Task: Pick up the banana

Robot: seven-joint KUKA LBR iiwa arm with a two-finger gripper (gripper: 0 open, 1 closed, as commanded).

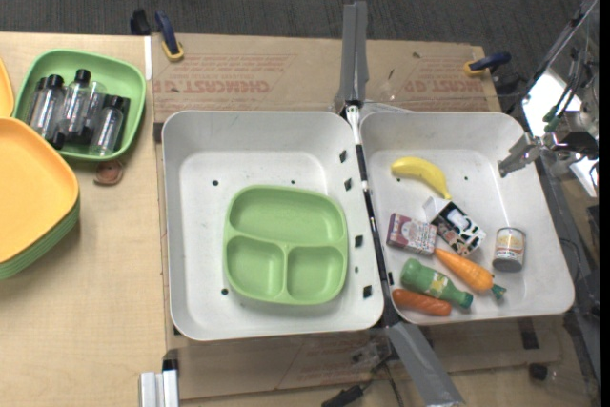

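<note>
In the right bin (538, 300), far half: banana (421, 172), lying flat and alone on bare white floor, apart from the other items, so it looks open to a reach from above.
- Near half, crowded: carton (412, 234), patterned box (457, 226), can (510, 249), carrot (467, 270), green bottle (436, 284). Labels too small to read.
- Over the bin's right rim: my gripper (522, 155), well apart from the banana, nothing seen in it; open or closed, I cannot tell.
- Left bin (186, 205): green tray (286, 243).
- Under both: cardboard (248, 76), clamped (170, 38) flat; red print, upside down, seemingly "CHEMCAST".
</note>
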